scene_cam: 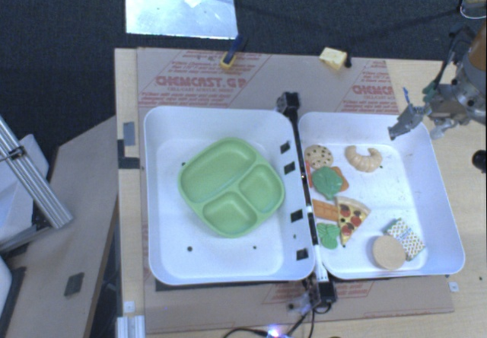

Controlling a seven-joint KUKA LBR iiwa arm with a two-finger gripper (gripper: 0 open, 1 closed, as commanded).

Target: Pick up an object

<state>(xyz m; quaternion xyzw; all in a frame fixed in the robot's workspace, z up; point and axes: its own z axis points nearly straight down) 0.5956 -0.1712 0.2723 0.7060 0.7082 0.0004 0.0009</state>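
Round biscuit (389, 253): tan disc near the front edge of the right bin (449, 241), the item closest to the camera
Patterned block (405, 236): small, checked, touching the biscuit's upper right side
Pizza slice (350, 216): toy wedge, point toward the front, beside the divider between the bins
Green pieces: leafy one (329, 181) above the pizza, smaller one (328, 235) below it
Orange strip (324, 211): lies between the two green pieces
Cookie (317, 156): chocolate-chip, at the back left of the right bin
Croissant (364, 158): just right of the cookie, apart from it
Left bin (163, 253): holds a green divided plate (231, 186), three compartments, set at a slant
Gripper (417, 122): over the back right corner of the right bin, well apart from the croissant; nothing between its fingers; open or closed cannot be told
Bench: yellow block (332, 58) on the board behind the bins
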